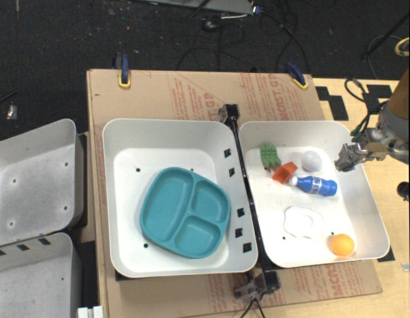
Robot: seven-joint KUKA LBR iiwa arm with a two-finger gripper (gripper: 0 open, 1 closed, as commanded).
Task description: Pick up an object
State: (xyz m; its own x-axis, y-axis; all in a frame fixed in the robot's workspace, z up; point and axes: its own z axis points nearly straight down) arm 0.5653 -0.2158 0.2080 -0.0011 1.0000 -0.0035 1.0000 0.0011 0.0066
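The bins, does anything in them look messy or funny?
Not really. The blue bottle lies on its side in the right bin, among a green block, white ball and orange ball. The teal plate sits crooked in the left bin.

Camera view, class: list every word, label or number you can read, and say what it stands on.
Red printing on the cardboard sheet under the bins: upside down and too faint to read.
Blue and white bottle in the right bin: any label too small to read.
Nothing else carries text.
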